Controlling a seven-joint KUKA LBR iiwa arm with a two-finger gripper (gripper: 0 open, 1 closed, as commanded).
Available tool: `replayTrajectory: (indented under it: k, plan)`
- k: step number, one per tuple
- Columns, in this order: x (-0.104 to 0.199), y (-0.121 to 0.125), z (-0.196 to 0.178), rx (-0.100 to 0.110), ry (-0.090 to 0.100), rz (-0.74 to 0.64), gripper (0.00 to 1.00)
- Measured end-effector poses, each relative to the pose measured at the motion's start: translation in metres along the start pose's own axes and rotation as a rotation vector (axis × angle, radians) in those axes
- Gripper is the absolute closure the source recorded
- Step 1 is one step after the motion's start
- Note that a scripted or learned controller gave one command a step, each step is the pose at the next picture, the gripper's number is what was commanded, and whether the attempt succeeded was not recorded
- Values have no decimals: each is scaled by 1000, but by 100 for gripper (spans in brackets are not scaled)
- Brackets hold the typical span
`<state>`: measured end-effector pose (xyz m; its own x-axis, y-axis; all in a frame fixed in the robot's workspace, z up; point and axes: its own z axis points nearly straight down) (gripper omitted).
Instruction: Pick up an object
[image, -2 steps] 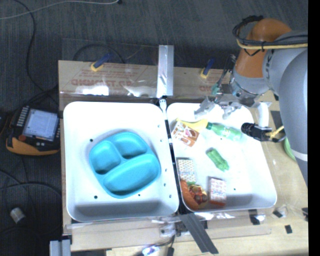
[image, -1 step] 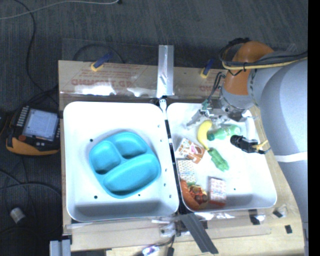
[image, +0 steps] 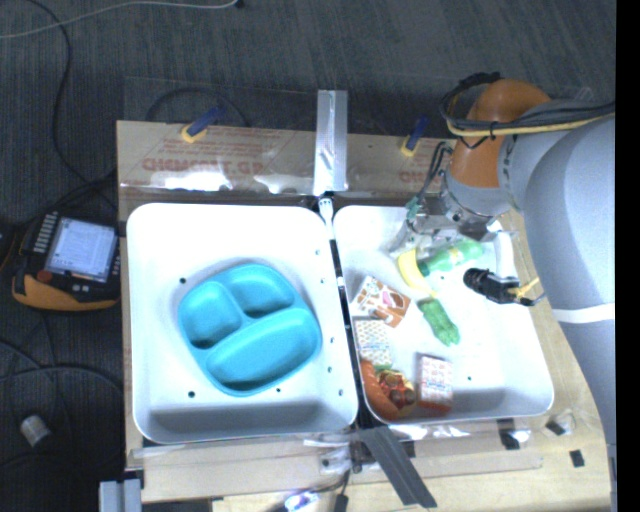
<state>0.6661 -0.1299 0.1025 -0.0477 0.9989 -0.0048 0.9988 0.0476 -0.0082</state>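
We see the end effector (image: 437, 232) low in the right bin (image: 520, 390), just above the yellow object (image: 411, 267) and green bottle (image: 452, 258); its opening we cannot tell. We should centre on one item before closing.

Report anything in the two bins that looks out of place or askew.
Nothing looks spilled or broken. The blue divided tray lies skewed in the left bin. In the right bin, small packets and a green item lie scattered at odd angles below the pincer.
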Motion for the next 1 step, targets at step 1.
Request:
replayTrajectory:
  k: [1]
  plan:
    - [60, 5, -92, -5, 3, -6, 100]
